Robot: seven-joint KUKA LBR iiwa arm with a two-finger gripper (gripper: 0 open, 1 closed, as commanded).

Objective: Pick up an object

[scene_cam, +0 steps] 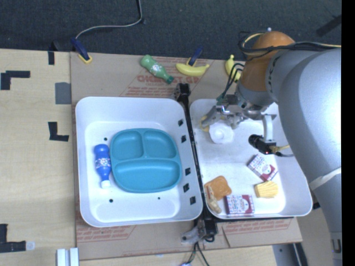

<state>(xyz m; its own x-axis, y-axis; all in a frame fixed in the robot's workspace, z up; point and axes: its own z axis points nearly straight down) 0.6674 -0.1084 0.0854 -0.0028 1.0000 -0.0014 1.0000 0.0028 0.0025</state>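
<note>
White plastic, a small rounded cup-like object lies in the upper left of my right bin, close to the centre divider, and my tool hangs right above it, touching or nearly so. I judge this to be my pick, since the tool sits over nothing else. Whether the tool is apart or together I cannot tell; the wrist hides its tips.

Around the white object the bin floor is bare on the lower side, so I have room to lift and draw back. The divider on its left is the tight edge; a slip that way would pin it against the wall. Further from it, toward the near rim, lie a red-and-white packet, a yellow wedge, a brown pastry and a red box, well apart from my approach. Across the divider, the blue tray and blue bottle sit out of reach of this move.
</note>
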